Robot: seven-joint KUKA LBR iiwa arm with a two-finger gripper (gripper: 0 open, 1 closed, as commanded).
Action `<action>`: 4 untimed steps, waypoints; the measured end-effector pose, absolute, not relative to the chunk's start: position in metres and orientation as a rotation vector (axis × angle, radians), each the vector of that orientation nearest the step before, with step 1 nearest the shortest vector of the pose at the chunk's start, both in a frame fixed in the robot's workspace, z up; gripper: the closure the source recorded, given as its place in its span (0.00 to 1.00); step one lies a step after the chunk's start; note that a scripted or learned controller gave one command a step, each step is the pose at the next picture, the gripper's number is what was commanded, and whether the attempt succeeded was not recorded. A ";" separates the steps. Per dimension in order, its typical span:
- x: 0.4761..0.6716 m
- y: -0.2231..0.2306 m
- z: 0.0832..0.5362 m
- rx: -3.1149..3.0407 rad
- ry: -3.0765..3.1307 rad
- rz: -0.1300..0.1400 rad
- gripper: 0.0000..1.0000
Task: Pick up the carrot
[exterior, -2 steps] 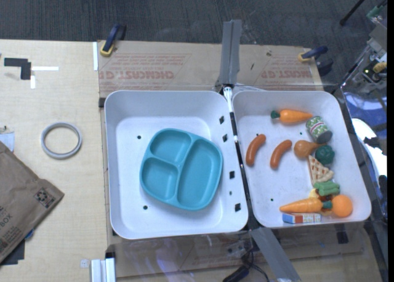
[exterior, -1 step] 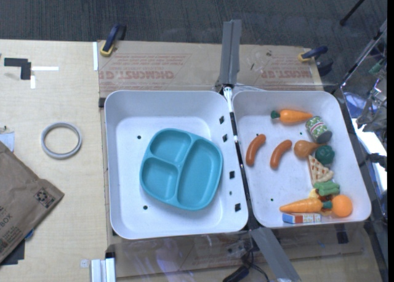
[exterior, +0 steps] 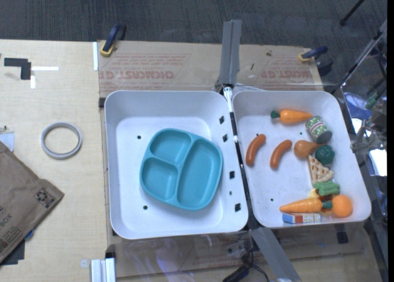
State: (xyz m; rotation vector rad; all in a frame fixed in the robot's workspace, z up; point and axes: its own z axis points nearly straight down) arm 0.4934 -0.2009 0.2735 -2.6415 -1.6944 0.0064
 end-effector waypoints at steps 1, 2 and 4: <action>0.478 -0.172 0.252 -2.687 -1.621 0.007 1.00; 0.478 -0.173 0.252 -2.688 -1.622 0.006 0.00; 0.477 -0.140 0.090 -2.422 -1.994 0.004 0.00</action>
